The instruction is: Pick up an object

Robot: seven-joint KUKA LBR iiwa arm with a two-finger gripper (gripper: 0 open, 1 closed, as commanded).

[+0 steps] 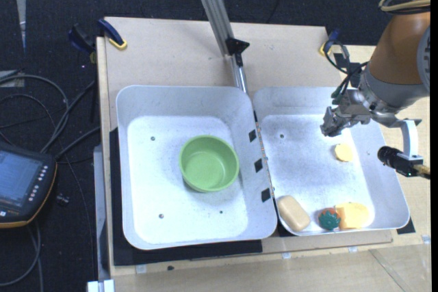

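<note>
Gripper (331, 128): hovering in the right bin (390, 178); can't tell how it's set, nothing visibly held.
Nearest target: small yellow piece (344, 152), just below it on the bin floor.
Handling: probably light, smooth, slippery; pinch across its middle.

A dark carpeted floor (48, 17) is seen around a pale wooden bench (178, 51). Black cables (41, 89) are strewn at the left, and a handheld control pendant (20, 184) lies at lower left.
</note>
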